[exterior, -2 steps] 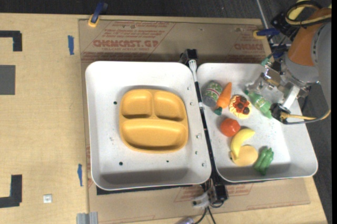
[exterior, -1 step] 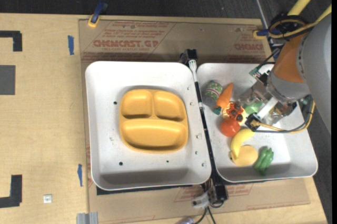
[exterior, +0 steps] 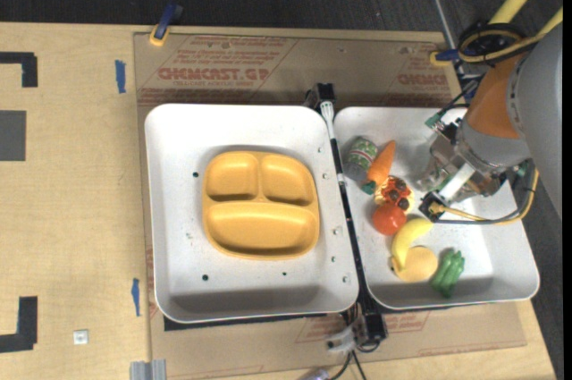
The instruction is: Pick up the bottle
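Bottle: the small green and white plastic bottle [exterior: 361, 155] lies in the right white bin [exterior: 496, 260], beside the orange toy carrot [exterior: 382, 162], maybe touching it.
Tool: the grey tool [exterior: 440, 181] hangs nearby; spread or pressed together, I cannot tell.
Do well: grab the bottle alone, not the carrot.

A printed cardboard sheet [exterior: 214, 70] lies on the pale bench [exterior: 71, 190], toward its right edge. On the sheet sit a left bin [exterior: 170, 190] and a right bin [exterior: 523, 266], side by side.
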Controlling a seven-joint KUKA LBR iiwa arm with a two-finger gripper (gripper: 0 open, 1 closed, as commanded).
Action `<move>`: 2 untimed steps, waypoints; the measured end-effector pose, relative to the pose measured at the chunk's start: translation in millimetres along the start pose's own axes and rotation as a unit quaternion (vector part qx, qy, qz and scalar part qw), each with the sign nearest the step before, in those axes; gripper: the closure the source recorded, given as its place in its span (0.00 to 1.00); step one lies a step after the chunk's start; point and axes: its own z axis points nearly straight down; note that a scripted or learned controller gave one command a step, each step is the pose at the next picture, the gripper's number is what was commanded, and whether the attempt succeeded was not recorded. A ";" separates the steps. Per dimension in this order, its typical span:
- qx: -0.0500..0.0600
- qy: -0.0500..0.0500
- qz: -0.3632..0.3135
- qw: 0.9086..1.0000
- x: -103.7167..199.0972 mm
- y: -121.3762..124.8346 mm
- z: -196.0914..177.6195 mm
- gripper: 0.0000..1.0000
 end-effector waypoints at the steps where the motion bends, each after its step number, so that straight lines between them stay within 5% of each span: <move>1: -0.002 0.002 -0.235 0.972 -35.8 -22.6 9.5 1.00; 2: 0.000 0.001 -0.321 0.947 -62.6 -29.7 -75.0 1.00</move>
